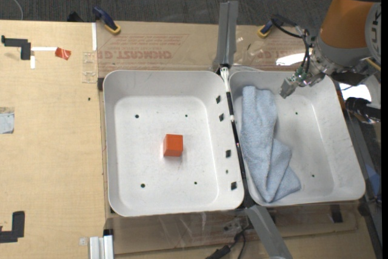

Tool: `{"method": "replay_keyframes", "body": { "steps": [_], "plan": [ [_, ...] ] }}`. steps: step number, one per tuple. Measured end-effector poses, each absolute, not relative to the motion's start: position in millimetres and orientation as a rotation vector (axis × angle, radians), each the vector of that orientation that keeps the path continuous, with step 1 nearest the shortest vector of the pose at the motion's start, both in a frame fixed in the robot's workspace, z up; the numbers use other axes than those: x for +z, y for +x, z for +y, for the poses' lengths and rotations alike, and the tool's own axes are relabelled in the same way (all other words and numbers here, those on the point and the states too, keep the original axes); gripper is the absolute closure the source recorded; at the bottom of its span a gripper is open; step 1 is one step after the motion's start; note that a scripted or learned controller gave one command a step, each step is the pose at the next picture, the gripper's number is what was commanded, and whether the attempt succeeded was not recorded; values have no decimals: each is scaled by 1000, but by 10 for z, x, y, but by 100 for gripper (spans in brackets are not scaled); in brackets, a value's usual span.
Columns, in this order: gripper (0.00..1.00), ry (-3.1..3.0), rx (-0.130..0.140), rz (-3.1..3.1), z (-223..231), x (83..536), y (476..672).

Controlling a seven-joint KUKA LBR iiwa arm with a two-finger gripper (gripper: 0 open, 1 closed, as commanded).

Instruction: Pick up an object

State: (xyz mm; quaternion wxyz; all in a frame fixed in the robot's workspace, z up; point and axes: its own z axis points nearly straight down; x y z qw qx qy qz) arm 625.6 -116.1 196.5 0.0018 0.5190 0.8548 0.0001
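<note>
An orange-red cube (173, 145) sits near the middle of the left bin (121, 191). A light blue cloth (264, 142) lies crumpled along the left side of the right bin (339, 191). My gripper (290, 87) hangs over the far edge of the right bin, just right of the cloth's upper end and apart from it. Nothing shows between its fingers.
A grey divider post (227, 33) stands behind the seam between the bins. Clamps (107, 20) hold the cardboard backing at the far edge. A wooden board (42, 130) spreads out to the left of the bins.
</note>
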Motion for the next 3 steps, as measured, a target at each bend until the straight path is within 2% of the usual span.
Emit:
{"method": "replay_keyframes", "body": {
  "steps": [1, 2, 3],
  "plan": [
    [100, 1650, -1, 2669, -2020, 2075, 6389],
    [100, 1561, -1, 2722, -1825, 2031, 6482],
    [100, 1399, 0, 2809, -1433, 1998, 6596]
  ]
}}
